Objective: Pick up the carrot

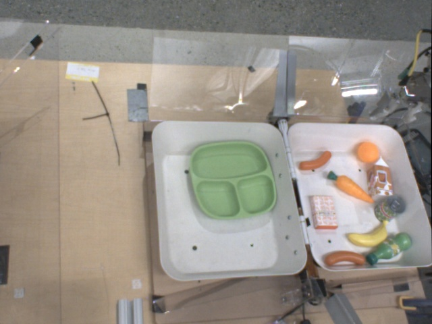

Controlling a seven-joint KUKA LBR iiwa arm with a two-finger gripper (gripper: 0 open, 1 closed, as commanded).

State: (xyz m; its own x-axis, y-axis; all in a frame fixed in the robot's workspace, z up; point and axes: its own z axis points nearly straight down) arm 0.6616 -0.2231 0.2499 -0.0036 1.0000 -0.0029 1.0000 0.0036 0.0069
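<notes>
carrot [351, 187] open from above and left, bare bin floor [307, 187] there; right side crowded: juice carton [380, 179] just beside tip, orange [368, 152] above, can [389, 207] below-right; sausage [315, 160] near the leafy end

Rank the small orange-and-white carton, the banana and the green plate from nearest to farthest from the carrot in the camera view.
Measured from the carrot in the right bin:
1. Small orange-and-white carton, right beside its tip.
2. Banana, same bin, toward the near edge.
3. Green plate, in the left bin.
</notes>
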